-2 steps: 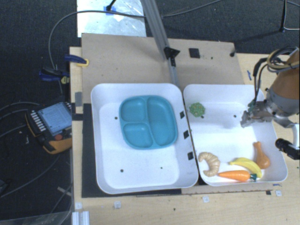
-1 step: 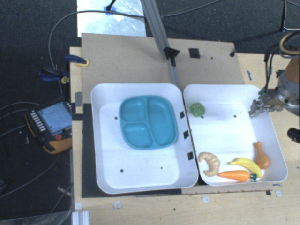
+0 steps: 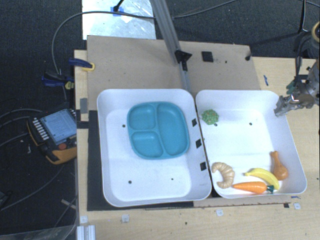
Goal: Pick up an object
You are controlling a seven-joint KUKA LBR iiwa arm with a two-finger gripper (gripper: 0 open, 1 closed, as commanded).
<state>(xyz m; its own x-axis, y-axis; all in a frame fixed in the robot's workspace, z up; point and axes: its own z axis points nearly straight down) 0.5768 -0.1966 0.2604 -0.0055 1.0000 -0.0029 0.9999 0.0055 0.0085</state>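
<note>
The claw [image 3: 286, 105], its opening impossible to tell, hangs over the right bin's [image 3: 252, 139] far right rim, well apart from the banana [image 3: 262, 174].

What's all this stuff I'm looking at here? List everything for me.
Bins: two, white, side by side on the bench.
Divided plate: one, blue, in the left bin.
Broccoli: one, green, right bin, top left corner.
Croissant: one, tan, right bin, bottom left.
Carrot: one, orange, right bin, bottom edge.
Banana: one, yellow, just above the carrot.
Drumstick: one, orange-brown, right bin, lower right.
Handheld device: one, orange-and-grey, left of the bench.
Clamps: blue-and-yellow, bench's left edge.
Gripper: one, grey, over the right bin's top right rim.
</note>
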